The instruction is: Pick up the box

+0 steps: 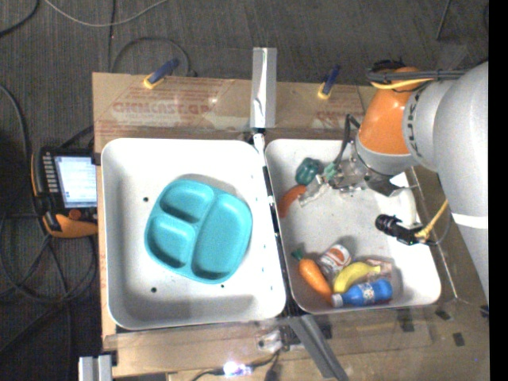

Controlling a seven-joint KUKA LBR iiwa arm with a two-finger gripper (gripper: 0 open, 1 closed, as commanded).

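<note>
The gripper is lowered into the right bin, just beside a teal item and an orange item. Whether the gripper is open or closed cannot be told. The box cannot be told apart from the other things. A banana and a blue bottle are seen well apart from the gripper, toward the bin's near edge.

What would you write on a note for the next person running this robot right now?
Gripper: low over the upper part of the right bin, beside a teal item and an orange item; grip state unclear.
Carrot, can, banana and blue bottle lie clustered near the front.
Left bin holds a teal divided tray.
Box: can't identify it. Nothing lifted yet; the pick remains.
</note>
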